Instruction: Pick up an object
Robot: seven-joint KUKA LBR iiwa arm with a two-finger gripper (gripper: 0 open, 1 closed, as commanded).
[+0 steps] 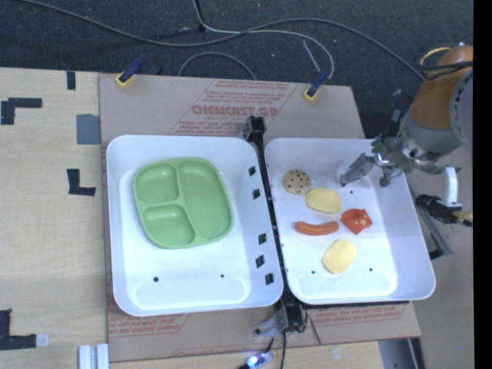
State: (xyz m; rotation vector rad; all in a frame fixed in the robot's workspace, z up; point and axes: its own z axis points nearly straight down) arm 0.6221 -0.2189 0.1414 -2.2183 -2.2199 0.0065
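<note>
In the right bin (400,229) lie a round brown cookie (296,181), a pale yellow piece (324,201), a red-orange sausage (316,227), a red piece with a green top (356,220) and another yellow piece (339,256). My gripper (370,171) hangs over the bin's upper right part, above and to the right of the food items. Its fingers (354,169) are spread apart with nothing between them. It touches none of the items.
The left bin (123,229) holds a green divided plate (183,201). Clamps (258,129) join the bins along the middle. Cables run over the dark floor at the back. Both bins rest on cardboard (231,102).
</note>
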